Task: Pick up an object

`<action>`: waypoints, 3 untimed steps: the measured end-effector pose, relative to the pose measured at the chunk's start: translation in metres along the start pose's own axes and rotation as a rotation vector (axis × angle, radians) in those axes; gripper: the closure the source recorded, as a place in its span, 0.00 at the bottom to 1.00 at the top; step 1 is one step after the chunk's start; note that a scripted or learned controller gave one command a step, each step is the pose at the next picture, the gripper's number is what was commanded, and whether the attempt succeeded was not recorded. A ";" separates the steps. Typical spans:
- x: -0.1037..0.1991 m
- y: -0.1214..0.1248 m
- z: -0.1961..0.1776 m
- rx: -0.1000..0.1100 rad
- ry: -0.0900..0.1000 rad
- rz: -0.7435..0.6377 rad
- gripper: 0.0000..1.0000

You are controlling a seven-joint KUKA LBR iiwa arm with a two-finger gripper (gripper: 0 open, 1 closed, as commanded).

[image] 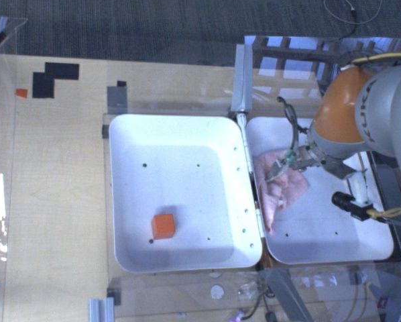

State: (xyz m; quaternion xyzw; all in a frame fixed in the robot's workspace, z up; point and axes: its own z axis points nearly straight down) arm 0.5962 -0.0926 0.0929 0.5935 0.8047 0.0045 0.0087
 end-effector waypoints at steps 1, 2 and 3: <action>-0.015 0.041 0.002 0.003 0.002 0.096 0.00; -0.011 -0.017 0.001 0.002 0.002 0.091 0.00; -0.043 0.000 0.002 0.003 0.001 0.347 0.00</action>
